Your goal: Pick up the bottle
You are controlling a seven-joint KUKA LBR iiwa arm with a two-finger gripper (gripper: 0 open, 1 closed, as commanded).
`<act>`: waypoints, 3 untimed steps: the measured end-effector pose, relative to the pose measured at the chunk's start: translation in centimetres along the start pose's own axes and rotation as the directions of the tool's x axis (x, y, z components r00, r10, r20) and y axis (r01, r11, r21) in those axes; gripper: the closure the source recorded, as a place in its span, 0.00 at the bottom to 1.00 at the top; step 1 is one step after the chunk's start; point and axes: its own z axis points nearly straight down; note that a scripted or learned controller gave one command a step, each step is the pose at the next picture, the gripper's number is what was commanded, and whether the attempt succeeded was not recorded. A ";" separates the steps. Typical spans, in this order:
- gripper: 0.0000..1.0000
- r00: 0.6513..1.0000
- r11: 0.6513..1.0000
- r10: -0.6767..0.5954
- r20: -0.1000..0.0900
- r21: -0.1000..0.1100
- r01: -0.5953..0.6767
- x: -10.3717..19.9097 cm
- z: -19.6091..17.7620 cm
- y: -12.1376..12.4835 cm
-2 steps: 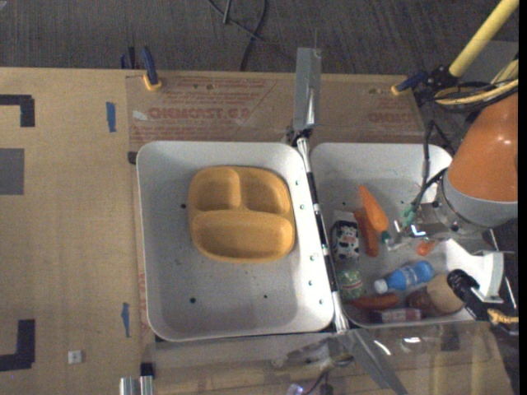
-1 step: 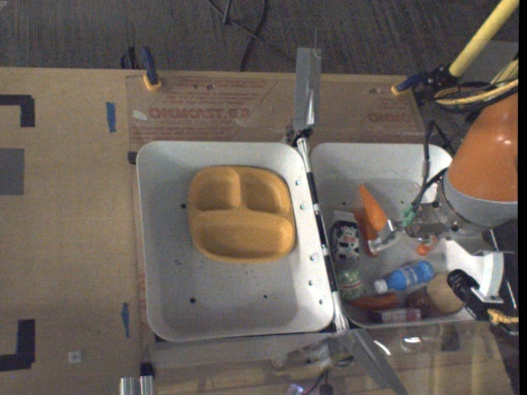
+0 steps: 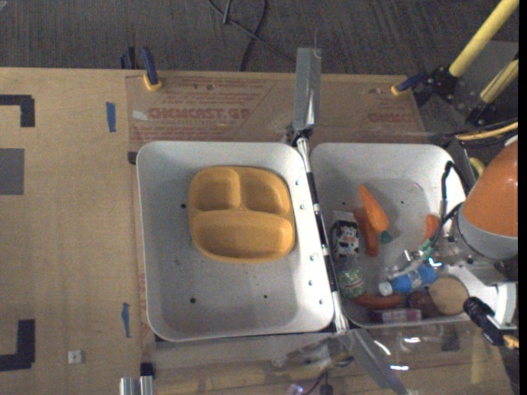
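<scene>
Blue and clear, the bottle (image 3: 408, 280) lies on its side near the front of the right bin (image 3: 395, 167), white cap pointing left, beside a red sausage-shaped toy (image 3: 377, 301) and a tan potato-like lump (image 3: 449, 295). Just above the bottle's right end, the tool (image 3: 428, 253) hangs low; whether it is released or clenched cannot be told. Farther back lie an orange carrot (image 3: 373, 208) and a small cow-print carton (image 3: 347, 239). Across the divider, the left bin (image 3: 165, 245) holds a yellow sectioned plate (image 3: 241, 214). Both bins rest on the brown tabletop (image 3: 66, 220).
</scene>
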 end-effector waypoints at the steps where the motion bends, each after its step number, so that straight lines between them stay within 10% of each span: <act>1: 0.00 0.999 0.999 0.043 0.000 -0.001 -0.043 4.4 -8.6 2.1; 2: 0.00 0.999 0.999 0.040 0.001 -0.004 -0.040 3.9 1.9 0.6; 3: 1.00 0.999 0.999 0.041 0.000 -0.007 -0.041 4.0 0.9 0.7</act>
